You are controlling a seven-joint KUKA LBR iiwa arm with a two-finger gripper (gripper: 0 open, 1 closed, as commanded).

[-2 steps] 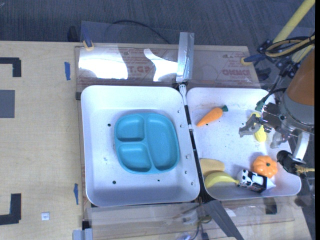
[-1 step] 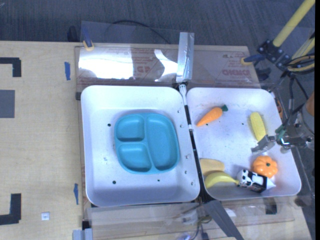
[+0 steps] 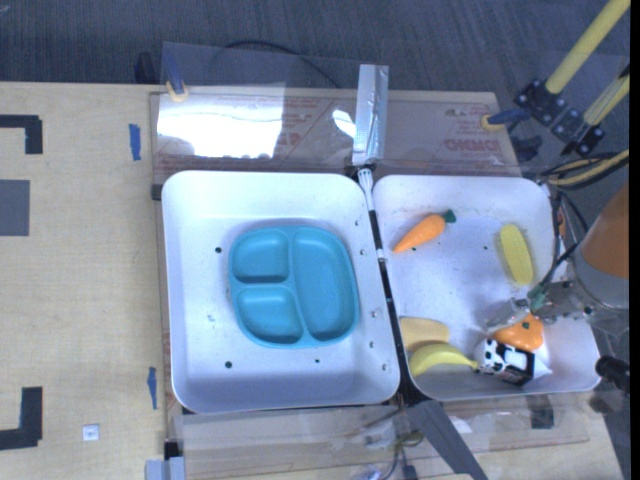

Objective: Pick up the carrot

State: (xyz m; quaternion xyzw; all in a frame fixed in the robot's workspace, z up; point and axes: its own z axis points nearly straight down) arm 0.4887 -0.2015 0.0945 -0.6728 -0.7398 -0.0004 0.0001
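The carrot [image 3: 420, 232], orange with a small green top, lies at a slant in the back left part of the right bin [image 3: 460, 193]. My gripper [image 3: 537, 300] hangs low at the right side of that bin, well to the right of and nearer than the carrot. It sits just above a small orange piece [image 3: 523, 334] and a black-and-white toy [image 3: 506, 360]. Nothing shows between the gripper and the carrot except bare bin floor.
A yellow corn cob [image 3: 516, 253] lies right of the carrot, just behind the gripper. Yellow banana-like pieces [image 3: 436, 349] rest at the right bin's front left. The left bin [image 3: 190, 268] holds a blue divided plate [image 3: 294, 284]. The arm [image 3: 605, 253] enters from the right.
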